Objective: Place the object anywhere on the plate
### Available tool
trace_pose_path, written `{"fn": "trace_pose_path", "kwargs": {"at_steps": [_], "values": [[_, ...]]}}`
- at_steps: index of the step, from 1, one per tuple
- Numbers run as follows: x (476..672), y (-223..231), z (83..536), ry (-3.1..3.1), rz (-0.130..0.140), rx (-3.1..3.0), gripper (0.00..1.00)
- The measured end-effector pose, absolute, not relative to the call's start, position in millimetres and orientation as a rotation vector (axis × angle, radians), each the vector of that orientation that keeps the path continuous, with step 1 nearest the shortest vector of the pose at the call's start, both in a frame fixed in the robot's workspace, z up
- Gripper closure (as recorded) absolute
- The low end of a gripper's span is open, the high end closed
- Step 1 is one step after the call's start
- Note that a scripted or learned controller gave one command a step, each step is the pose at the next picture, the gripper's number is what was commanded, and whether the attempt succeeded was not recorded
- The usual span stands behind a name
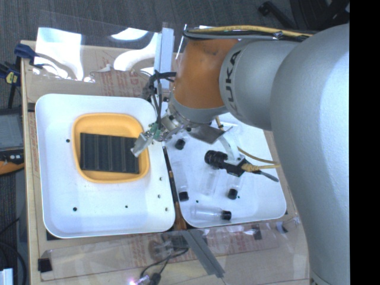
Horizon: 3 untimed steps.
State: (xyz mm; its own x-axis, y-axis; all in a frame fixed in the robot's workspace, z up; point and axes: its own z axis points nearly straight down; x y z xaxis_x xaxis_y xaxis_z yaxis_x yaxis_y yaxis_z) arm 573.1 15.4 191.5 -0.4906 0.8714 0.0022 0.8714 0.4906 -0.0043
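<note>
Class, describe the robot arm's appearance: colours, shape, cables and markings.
The arm is thick, rounded and grey, with an orange band above the wrist and dark lettering beside it. Yellow and black cables run along its top. The tool is small and pale.

Arm: grey, orange-banded above wrist, extends from right of yellow plate. Gripper: angled down-left, above plate's right rim.

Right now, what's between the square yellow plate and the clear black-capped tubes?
In the camera view, the claw and the two white bins' adjoining rims.
</note>
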Motion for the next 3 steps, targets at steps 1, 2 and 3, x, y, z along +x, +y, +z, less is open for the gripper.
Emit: {"fn": "trace_pose_path", "kwargs": {"at_steps": [1, 2, 3], "values": [[597.3, -38.1, 192.0, -2.815, 0.001, -1.394, 0.00], [609.6, -19.8, 192.4, -2.799, 0.001, -1.428, 0.00], [615.4, -38.3, 211.1, -2.879, 0.002, -1.257, 0.00]]}}
